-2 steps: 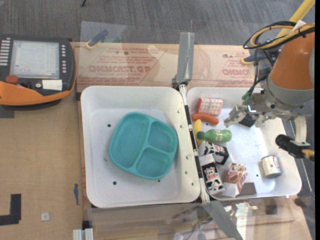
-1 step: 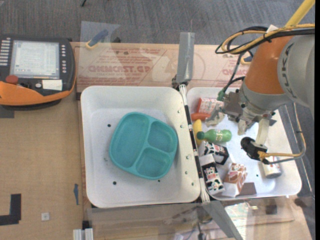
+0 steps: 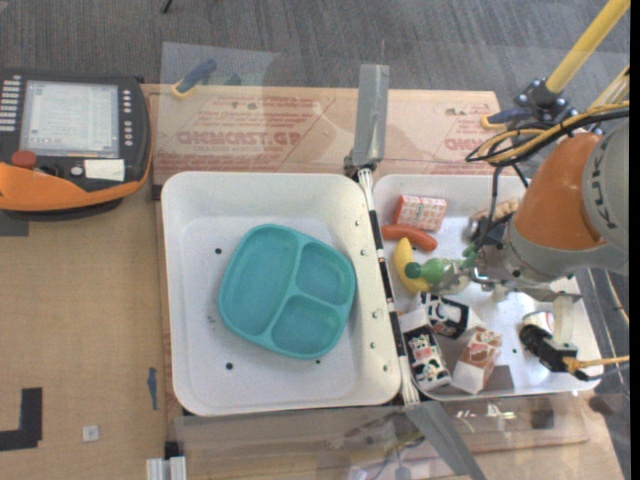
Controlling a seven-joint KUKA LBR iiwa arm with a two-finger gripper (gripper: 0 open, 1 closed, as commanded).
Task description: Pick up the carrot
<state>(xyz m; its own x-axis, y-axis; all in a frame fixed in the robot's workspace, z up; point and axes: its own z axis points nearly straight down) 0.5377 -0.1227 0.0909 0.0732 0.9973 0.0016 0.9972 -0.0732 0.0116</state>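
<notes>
The carrot [image 3: 410, 236], a smooth orange-red tapered piece, lay in the right bin [image 3: 455, 185] just below a pink carton [image 3: 420, 211] and above a yellow banana [image 3: 404, 265]. The gripper [image 3: 478, 268] stood near, to the carrot's lower right (finger spread could not be told). Left of the carrot, the other bin [image 3: 190, 218] held a glossy teal three-compartment plate [image 3: 288, 290].
</notes>
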